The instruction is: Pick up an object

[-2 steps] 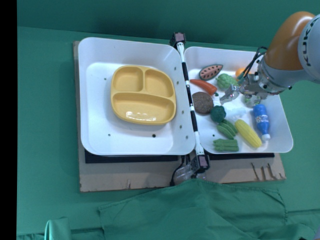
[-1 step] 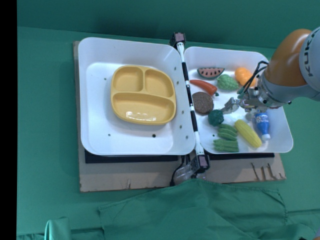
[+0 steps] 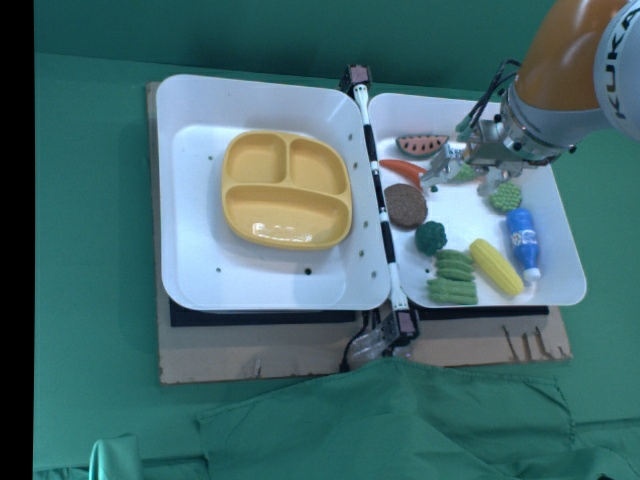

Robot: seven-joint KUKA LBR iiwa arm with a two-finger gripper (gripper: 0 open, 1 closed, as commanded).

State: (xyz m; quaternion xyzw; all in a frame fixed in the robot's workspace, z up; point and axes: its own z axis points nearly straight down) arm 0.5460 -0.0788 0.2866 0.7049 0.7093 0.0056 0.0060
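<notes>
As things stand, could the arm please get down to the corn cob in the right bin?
Probably yes: the corn cob lies uncovered, with the blue bottle close beside it.

Bright, even overhead light — soft shadows; faint glare on the yellow plate (image 3: 287, 188); slight overall softness

Arm (image 3: 585, 63): light grey casing with a broad, rounded orange band (image 3: 570, 38) above the wrist. Part of a dark lettered marking shows on the grey shell at the upper right edge. Thin black cables (image 3: 490, 93) loop off the wrist's left side. Gripper (image 3: 470, 173): bare grey metal, blocky body, small green fitting near the cables.
</notes>
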